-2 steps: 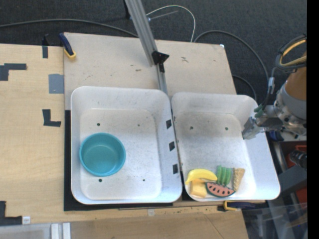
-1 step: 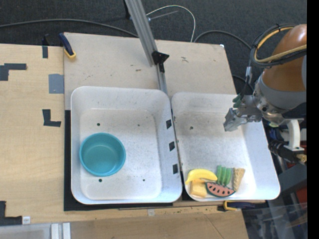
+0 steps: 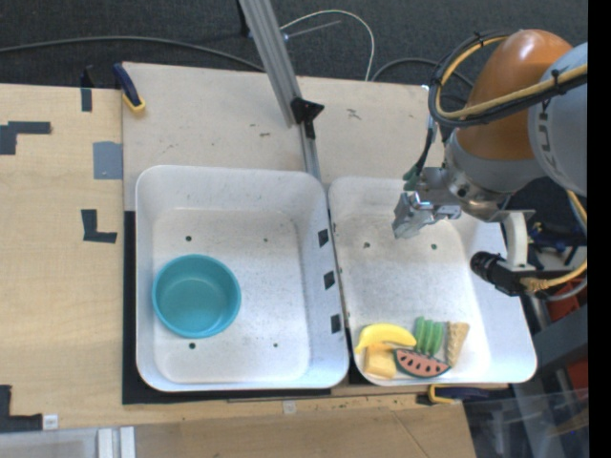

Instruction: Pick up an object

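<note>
**Arm poised over the right bin, toy food at the near edge**

Two shallow white bins sit side by side on the bench. The left bin holds a single teal bowl, upright, in its near-left part. The right bin holds a cluster of toy food pressed together along its near edge: a yellow banana at the left, a watermelon slice with a red face and green rind in front, a bundle of green pieces behind it, and a tan piece at the right. These items touch or overlap one another.

The grey arm, with its orange band, enters from the right. Its claw hangs over the far part of the right bin, well apart from the toy food. Nothing is seen between its fingers; whether they stand wide or narrow cannot be told at this angle. A grey metal bar slants down toward the seam between the bins.
</note>
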Available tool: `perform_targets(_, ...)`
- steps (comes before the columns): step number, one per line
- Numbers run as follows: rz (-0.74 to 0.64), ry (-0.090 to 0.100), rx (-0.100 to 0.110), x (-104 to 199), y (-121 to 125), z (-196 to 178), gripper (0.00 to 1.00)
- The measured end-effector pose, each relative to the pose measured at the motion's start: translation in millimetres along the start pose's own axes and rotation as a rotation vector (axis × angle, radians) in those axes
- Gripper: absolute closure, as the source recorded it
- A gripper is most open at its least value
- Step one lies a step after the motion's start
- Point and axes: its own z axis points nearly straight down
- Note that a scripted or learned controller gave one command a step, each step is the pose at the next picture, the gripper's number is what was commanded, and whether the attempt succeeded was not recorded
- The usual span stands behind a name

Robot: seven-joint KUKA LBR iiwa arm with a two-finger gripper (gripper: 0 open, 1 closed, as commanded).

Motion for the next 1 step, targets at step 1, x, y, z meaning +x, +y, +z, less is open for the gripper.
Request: perform_targets(1, 0.001, -0.001, 0.001, 45.9, 15.3, 15.2, 1.00)
